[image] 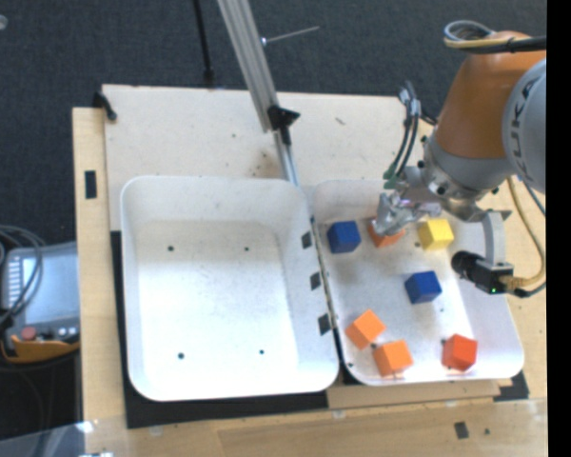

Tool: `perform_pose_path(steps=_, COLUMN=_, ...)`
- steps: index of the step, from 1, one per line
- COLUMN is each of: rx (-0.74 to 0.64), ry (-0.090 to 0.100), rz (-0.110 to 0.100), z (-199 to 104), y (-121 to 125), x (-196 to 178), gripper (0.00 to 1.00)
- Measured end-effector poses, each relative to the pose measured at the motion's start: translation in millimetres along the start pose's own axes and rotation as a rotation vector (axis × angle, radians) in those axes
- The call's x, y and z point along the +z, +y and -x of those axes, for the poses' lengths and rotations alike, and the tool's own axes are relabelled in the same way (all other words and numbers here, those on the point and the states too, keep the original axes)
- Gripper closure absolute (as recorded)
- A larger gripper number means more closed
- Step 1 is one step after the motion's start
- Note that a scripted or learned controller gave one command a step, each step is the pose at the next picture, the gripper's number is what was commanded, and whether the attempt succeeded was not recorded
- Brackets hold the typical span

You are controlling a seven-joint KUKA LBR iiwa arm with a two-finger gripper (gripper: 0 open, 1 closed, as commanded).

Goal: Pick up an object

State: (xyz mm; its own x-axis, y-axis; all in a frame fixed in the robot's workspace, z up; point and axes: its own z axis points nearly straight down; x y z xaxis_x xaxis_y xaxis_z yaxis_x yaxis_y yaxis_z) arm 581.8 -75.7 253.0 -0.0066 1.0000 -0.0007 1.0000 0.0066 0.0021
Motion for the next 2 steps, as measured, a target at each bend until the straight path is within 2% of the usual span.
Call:
perform_pose_path(steps=1, rx=-0.001, ry=0.001, rz=0.0, z=-47.1, y=17.5, x=-2.9, gripper=1.0)
perform_pose_path(steps=2, rx=0.0, ry=0.0, rz=0.0, z=-99.0, y=35.0, x=12.4, gripper=1.0)
